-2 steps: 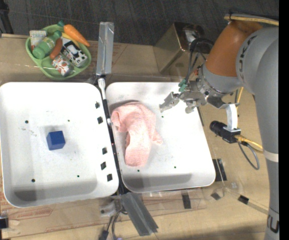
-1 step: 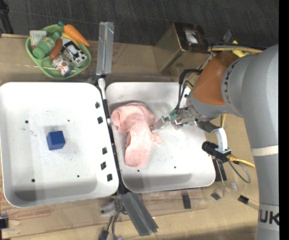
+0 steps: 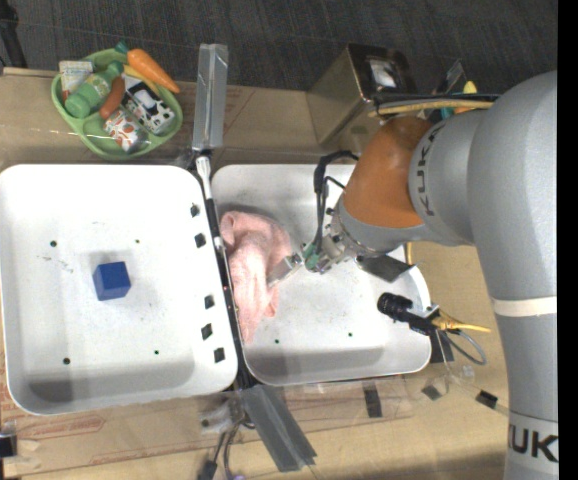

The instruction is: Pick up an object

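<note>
A: Pink cloth [image 3: 249, 268], crumpled, lies in the right bin [image 3: 319, 363], pressed against that bin's left wall.

B: Which way does it run?

A: Its long axis goes from far to near, along the divider between the bins. The far end is the wider, bunched part; it narrows toward the near end, where it tapers off by the wall.

B: And the claw [image 3: 291, 265]?

A: It reaches in from the right, with the tip at the cloth's right edge, about halfway along it. The fingers are small and thin against the white floor, and I cannot tell how far apart they are, or whether any cloth is between them.

B: What hides what?

A: The grey arm [image 3: 489, 168] with its orange band covers the far right corner of the right bin and part of its right wall. A black cable loops in front of the wrist.

B: Anything else?

A: A blue cube [image 3: 112, 280] sits in the left bin [image 3: 29, 208], well apart from the cloth. On the tabletop [image 3: 269, 118] at the far left, a green bowl [image 3: 69, 118] holds toy food, including an orange carrot [image 3: 151, 68]; the smaller pieces are hard to make out.
</note>
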`<state>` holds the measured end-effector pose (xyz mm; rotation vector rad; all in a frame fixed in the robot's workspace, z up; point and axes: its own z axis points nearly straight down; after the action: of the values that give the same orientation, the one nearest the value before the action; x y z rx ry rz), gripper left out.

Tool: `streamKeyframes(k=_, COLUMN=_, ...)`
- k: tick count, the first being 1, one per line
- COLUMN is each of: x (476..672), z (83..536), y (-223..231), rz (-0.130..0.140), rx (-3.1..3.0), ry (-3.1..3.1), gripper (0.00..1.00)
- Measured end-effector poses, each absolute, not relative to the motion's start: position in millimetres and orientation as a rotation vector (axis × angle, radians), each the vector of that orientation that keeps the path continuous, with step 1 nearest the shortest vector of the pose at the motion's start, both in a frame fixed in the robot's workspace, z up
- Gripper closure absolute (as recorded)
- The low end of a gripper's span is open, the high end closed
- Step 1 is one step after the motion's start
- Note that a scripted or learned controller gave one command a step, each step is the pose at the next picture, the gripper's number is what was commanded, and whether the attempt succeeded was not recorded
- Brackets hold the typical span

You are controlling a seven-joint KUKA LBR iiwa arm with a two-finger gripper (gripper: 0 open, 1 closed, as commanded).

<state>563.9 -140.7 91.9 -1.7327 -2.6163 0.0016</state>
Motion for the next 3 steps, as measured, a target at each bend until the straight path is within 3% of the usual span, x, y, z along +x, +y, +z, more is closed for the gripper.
streamKeyframes(k=1, x=657.3, z=92.5, y=-114.4, rz=0.002, rx=-1.694, ry=-2.646, gripper=0.0)
streamKeyframes(k=2, x=657.1, z=128.0, y=-134.8, rz=0.002, rx=-1.899, ry=-2.502, gripper=0.0)
streamKeyframes(k=3, x=636.2, z=132.7, y=-99.5, rz=0.003, rx=-1.858, ry=-2.531, gripper=0.0)
